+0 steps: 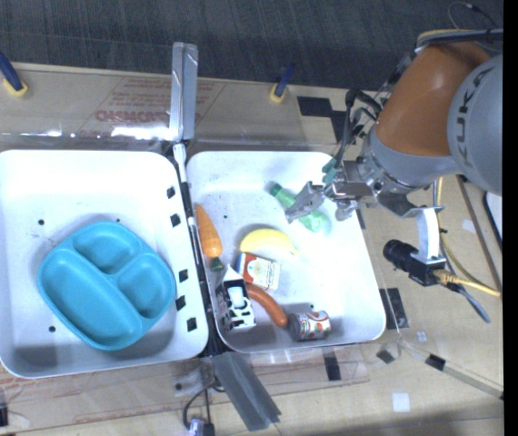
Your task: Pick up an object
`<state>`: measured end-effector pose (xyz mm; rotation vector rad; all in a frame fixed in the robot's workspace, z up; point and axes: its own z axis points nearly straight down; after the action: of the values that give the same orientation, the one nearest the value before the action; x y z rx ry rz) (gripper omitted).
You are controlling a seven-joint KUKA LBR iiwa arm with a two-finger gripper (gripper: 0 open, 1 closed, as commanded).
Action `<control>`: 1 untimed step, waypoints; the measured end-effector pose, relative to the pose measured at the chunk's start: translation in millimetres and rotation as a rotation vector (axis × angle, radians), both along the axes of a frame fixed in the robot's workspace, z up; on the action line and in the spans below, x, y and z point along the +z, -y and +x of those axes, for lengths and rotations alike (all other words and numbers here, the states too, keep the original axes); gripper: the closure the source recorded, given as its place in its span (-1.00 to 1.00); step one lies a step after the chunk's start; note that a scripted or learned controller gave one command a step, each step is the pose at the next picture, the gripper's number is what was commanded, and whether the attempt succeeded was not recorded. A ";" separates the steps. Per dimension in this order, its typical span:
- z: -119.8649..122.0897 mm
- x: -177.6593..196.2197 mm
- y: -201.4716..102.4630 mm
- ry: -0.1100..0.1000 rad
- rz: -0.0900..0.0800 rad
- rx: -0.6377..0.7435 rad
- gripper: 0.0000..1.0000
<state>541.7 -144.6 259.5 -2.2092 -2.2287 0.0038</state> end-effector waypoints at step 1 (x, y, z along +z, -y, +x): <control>44.8 -78.2 11.9 -0.002 -0.001 -0.075 -1.00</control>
<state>586.5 -156.6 181.3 -2.2899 -2.1438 0.0071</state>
